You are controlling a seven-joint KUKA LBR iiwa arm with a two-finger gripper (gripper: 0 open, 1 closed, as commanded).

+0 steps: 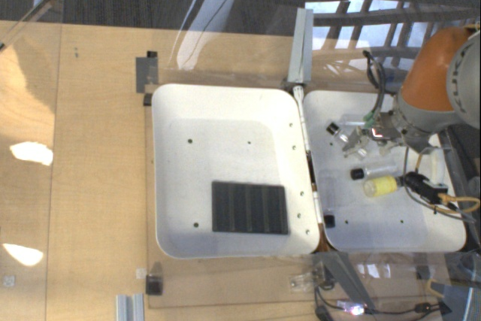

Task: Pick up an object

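A black ribbed rectangular pad [249, 207] lies flat in the left bin [225, 105], toward its front. In the right bin [391, 233] a small yellow object [381, 186] lies on its side, with a dark cap-like piece [358, 174] at its left end. My gripper [350, 137] reaches in from the right and hangs over the back left part of the right bin, just behind and left of the yellow object. I see nothing held in it.
The grey arm with its orange band [432, 75] covers the right bin's back right corner. Black and orange cables [428, 192] trail over that bin's right side. A metal post [301, 49] stands behind the divide between the bins.
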